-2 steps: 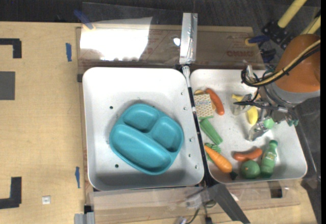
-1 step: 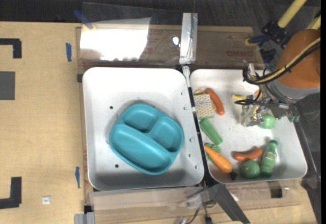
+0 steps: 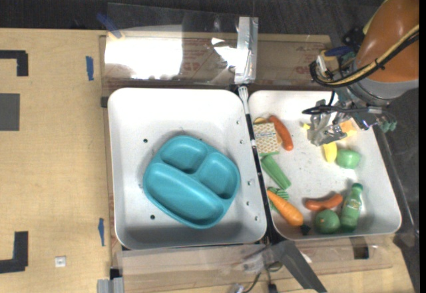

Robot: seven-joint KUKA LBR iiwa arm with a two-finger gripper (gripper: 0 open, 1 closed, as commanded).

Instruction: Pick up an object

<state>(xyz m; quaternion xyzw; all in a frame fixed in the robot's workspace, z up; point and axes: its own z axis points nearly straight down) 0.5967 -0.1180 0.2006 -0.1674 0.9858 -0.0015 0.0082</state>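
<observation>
The grey arm with its orange band (image 3: 393,38) reached in from the right, its upper part cut off by the frame's edge, and black and yellow cables looped across it. Its metal two-finger gripper (image 3: 321,130) hung low over the upper part of the right-hand shallow white bin (image 3: 389,208). The tool was a tangle of shiny parts there, and whether it had closed on anything could not be told.

Just below and right of the gripper lay a small yellow piece (image 3: 329,152), partly hidden, touching a pale green round toy (image 3: 347,159). An orange bit (image 3: 349,126) showed beside the tool, too covered to identify. Against the bin's left wall sat a tan waffle-patterned square (image 3: 265,138) with a red-orange sausage-shaped toy (image 3: 283,134) beside it, and a green ridged pod (image 3: 275,171) below. Along the near edge lay an orange carrot (image 3: 285,208), a red chilli (image 3: 323,202), a green ball (image 3: 326,221) and a green plastic bottle (image 3: 351,206).

The left-hand white bin (image 3: 130,112) held a teal three-compartment plate (image 3: 192,180). A sheet of clear plastic (image 3: 173,52) behind the bins glared white, blurring what lay under it.
</observation>
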